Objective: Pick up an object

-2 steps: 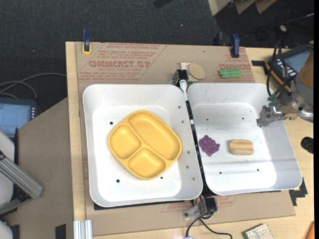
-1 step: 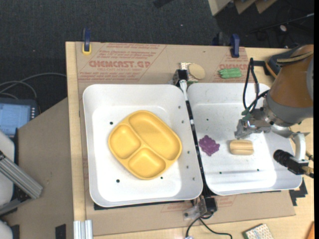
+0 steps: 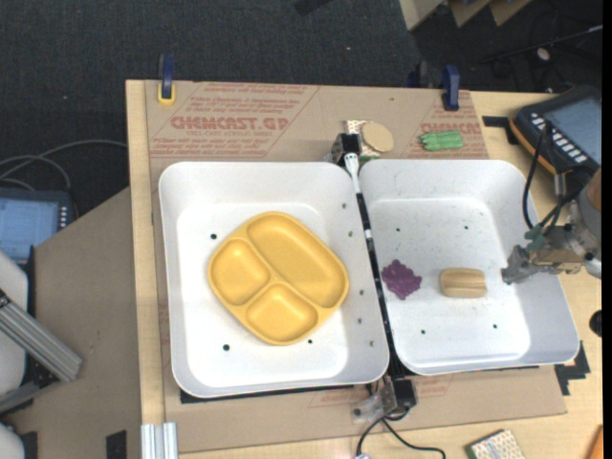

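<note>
Hovering at the right bin's (image 3: 478, 185) rim, hand (image 3: 516, 268); grip state unclear.

Divided tray (image 3: 277, 275) in left bin (image 3: 182, 256); grape cluster (image 3: 401, 279) left of bread roll (image 3: 463, 282), right bin (image 3: 430, 342).

Right bin (image 3: 430, 194) floor lies open around purple lump (image 3: 401, 279) and tan block (image 3: 463, 282).

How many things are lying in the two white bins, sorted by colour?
Yellow: 1, the divided plate in the left bin
Purple: 1, the grape bunch in the right bin
Tan: 1, the bread roll beside it
Total: 3
</note>
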{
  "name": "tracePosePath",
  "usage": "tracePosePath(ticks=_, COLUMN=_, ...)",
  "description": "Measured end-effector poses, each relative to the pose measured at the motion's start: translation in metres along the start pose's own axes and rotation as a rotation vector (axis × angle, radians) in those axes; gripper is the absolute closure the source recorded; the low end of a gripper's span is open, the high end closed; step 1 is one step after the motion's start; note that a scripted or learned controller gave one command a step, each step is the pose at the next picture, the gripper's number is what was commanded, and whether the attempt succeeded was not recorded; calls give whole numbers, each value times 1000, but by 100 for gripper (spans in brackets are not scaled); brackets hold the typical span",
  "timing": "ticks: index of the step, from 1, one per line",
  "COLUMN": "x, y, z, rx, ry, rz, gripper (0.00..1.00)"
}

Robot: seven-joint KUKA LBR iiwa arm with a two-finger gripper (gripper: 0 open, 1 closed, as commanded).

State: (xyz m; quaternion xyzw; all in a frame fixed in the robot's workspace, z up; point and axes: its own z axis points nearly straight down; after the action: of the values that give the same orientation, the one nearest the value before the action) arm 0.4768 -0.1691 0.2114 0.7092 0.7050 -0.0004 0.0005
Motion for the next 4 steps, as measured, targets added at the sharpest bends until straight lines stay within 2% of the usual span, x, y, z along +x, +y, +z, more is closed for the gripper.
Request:
tracePosePath(ticks=1, x=38, y=27, z=41, rx=4, ry=4, rz=-9, gripper=100)
tracePosePath(ticks=2, x=36, y=26, z=39, rx=2, ry=3, rz=-7, gripper=0)
tracePosePath(ticks=3, x=-14, y=26, z=132, rx=5, ry=1, rz=-1, gripper=0)
tracePosePath(ticks=4, x=-11, y=27, z=117, rx=-3, ry=-1, rz=-4, gripper=100)
